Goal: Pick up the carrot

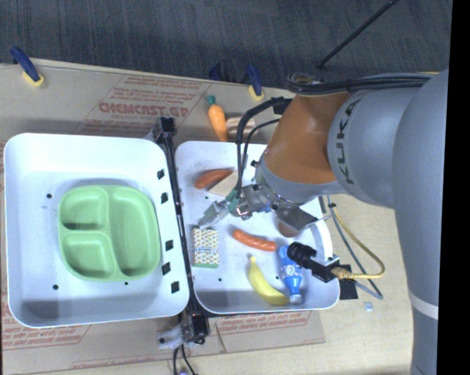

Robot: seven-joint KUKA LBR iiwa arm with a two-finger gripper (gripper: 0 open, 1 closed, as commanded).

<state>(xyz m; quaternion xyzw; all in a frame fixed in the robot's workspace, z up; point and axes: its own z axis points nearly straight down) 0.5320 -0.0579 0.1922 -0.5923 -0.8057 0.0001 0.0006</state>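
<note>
We see the grey KUKA arm (377, 135), orange band above its wrist, reach from the right over the right-hand white bin (323, 297), its end effector (218, 211) low above the bin floor near the bin's left wall. Whether it is released or clenched, we cannot tell; nothing visibly sits in it.

The carrot (217, 121) lies up and slightly left of the end effector, outside both bins, on the cardboard-covered desk (83, 98) just beyond the right bin's far rim, well apart from the end effector, orange with a green tip at its far end.

We count two bins, side by side. In the right one we count one reddish sausage-shaped piece (213, 177) just above the end effector, one orange-red sausage-shaped piece (254, 240) below and to its right, one patterned packet (205, 247) directly below it, one banana (264, 284) lower right, and one blue bottle (290, 275) beside the banana.

To the left of the end effector, the left bin (34, 158) holds one green divided tray (109, 232) with three compartments. We count two blue clamps (26, 65) on the desk's far edge.
</note>
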